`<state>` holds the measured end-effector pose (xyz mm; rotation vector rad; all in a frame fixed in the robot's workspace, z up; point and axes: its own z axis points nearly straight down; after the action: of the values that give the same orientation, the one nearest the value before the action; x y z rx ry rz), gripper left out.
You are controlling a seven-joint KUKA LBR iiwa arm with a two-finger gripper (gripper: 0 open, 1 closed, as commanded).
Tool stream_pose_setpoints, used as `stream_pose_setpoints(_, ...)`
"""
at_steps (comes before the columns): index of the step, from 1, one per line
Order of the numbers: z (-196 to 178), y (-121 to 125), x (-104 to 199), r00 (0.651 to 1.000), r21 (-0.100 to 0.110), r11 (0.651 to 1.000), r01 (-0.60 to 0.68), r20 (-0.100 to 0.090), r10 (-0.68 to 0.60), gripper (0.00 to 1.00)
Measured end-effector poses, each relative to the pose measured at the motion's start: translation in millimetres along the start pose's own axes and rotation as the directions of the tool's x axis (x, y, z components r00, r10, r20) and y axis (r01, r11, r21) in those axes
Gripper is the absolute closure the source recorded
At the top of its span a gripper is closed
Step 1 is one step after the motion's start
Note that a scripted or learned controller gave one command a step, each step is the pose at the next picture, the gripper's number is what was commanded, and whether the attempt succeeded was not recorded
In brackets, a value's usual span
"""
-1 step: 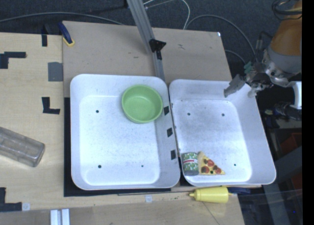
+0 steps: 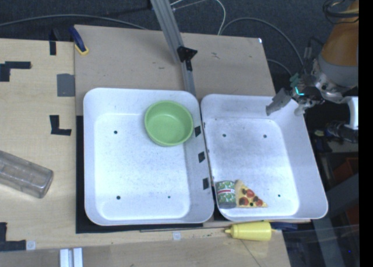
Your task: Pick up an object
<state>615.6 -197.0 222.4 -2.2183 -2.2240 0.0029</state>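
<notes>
A green bowl (image 2: 169, 123) sits in the left bin (image 2: 99, 161), near its far right corner. In the right bin (image 2: 291, 161), at the near left corner, a small green-labelled can (image 2: 225, 193) lies against a toy pizza slice (image 2: 249, 197). My gripper (image 2: 289, 107) hangs over the far right corner of the right bin, well away from these objects. It is open with nothing between its fingers.
A yellow bottle (image 2: 252, 231) lies on the bench just outside the right bin's front edge. A clear plastic cylinder (image 2: 23, 174) lies at the far left. A slanted metal pole (image 2: 169, 21) meets the bins' far edge between them. Cables (image 2: 245, 24) trail behind.
</notes>
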Motion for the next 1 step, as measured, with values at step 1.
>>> stream_pose_setpoints(1,54.6,-0.5,-9.5,1.000,0.005,1.000,-0.002,-0.001,0.002,0.00)
